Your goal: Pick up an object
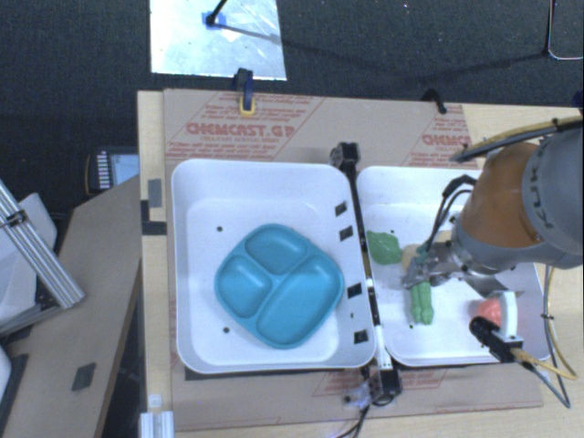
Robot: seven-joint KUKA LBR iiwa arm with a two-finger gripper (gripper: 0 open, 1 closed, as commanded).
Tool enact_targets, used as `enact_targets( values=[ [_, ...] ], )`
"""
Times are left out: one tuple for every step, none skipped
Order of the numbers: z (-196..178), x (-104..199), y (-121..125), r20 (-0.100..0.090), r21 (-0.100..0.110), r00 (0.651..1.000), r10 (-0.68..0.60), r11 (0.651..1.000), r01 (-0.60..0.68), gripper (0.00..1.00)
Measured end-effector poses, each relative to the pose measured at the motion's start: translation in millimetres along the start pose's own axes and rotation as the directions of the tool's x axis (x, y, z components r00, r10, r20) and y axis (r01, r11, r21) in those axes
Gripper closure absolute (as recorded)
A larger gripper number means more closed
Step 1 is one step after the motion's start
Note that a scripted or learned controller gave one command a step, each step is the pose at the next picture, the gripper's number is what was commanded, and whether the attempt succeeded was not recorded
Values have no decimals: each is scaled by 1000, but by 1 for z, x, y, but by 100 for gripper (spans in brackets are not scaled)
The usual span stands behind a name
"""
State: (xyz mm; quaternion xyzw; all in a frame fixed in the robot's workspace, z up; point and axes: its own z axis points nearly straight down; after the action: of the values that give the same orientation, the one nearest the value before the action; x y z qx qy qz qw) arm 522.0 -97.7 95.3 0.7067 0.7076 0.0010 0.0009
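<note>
Gripper [422, 272] sits low in the right bin [401, 194], right at the top end of a long green piece [421, 303]; can't tell if the fingers are apart or shut, wrist blocks it, and nothing visibly sits between them. A 2nd green item [383, 247] lies just beside, toward the divider, w/ an orange-pink object [490, 308] near the bin's right wall. Risks, as I judge: tips land on the end of the long piece, not its middle, so it pivots or slips out on lift; a sideways nudge could shove it into the neighbour. Room is tight: divider wall close on the left, front rim near; straight up is the free way out. Left bin [196, 245] holds a blue divided plate [278, 285], well apart
</note>
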Motion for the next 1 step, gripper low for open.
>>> enact_targets(
  values=[
    [-49,8,-3,1,-3,1000,-3,1000,3,100]
  ],
)
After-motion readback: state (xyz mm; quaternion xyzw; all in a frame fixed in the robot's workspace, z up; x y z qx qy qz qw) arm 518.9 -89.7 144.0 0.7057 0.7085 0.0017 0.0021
